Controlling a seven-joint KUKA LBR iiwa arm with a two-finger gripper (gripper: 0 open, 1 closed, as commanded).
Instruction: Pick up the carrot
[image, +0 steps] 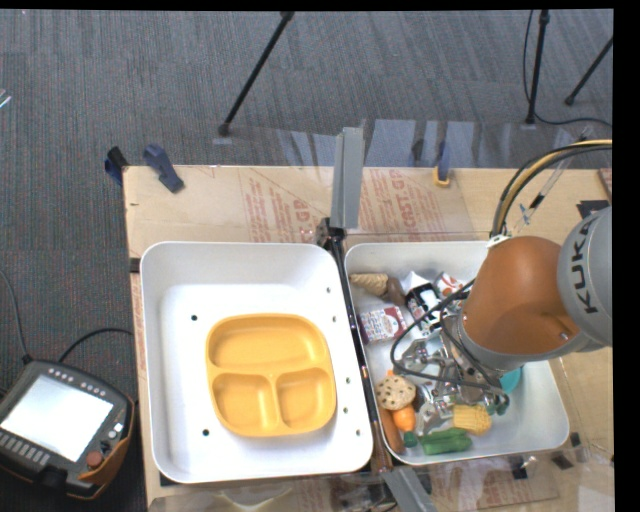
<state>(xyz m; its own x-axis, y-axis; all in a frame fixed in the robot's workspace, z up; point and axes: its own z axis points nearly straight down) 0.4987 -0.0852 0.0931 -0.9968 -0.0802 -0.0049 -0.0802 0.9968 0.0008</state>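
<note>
The carrot (401, 421), a small orange piece, lies near the front left corner of the right bin (555, 415). It sits just below a round cookie (396, 391). My gripper (438, 392) hangs low over that bin, just right of the cookie and carrot, under the orange wrist band (520, 300). Cables and metal parts crowd around it. Nothing orange shows inside the gripper.
A corn cob (470, 418) and a green vegetable (445, 442) lie just right of the carrot. A small carton (382, 323) and a tan item (368, 283) lie farther back. The left bin (170, 300) holds a yellow divided plate (270, 375).
</note>
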